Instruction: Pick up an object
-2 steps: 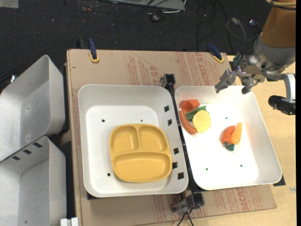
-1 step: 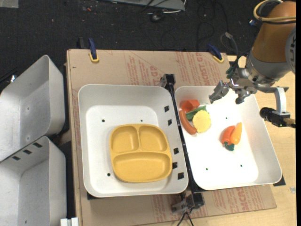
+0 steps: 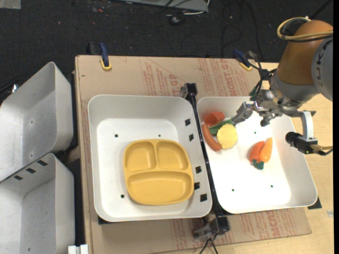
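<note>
The right bin (image 3: 275, 197) holds a small pile of toy food at its far left: a yellow round piece (image 3: 227, 136), a red-orange piece (image 3: 214, 117) behind it, a green piece (image 3: 216, 126) and a red sausage-like piece (image 3: 211, 141). An orange pepper with a green stem (image 3: 261, 151) lies alone near the bin's middle. My gripper (image 3: 251, 115) hangs over the bin's far side, just right of the pile and above the pepper. Its fingers stand open with nothing between them.
The left bin (image 3: 106, 142) carries a yellow divided tray (image 3: 158, 172). A black divider (image 3: 200, 152) separates the two bins. Two spare white bins (image 3: 32, 120) lie off the bench at the left. Clamps (image 3: 105, 60) hold the cardboard's far edge.
</note>
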`<state>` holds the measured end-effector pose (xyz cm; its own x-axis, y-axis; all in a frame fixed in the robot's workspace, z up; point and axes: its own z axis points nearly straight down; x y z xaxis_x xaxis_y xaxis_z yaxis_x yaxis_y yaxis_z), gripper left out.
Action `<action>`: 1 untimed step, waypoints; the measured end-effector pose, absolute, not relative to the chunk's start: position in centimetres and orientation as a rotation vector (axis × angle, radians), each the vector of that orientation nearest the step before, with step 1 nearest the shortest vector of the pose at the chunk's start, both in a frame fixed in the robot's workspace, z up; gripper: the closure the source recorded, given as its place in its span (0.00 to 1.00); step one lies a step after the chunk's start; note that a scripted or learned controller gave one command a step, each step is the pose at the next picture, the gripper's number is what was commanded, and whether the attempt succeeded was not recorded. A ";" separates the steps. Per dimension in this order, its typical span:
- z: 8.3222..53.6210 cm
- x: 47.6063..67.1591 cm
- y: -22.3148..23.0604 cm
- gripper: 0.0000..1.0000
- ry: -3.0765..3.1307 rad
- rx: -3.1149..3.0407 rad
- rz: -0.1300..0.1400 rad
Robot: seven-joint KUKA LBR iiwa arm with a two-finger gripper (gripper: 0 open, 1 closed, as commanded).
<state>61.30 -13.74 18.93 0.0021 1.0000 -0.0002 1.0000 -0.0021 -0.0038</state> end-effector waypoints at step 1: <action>12.7 61.5 -13.0 0.00 -2.219 -2.218 0.005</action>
<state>61.50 -13.04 12.75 -0.0004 1.0000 0.0009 1.0000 0.0004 -0.0054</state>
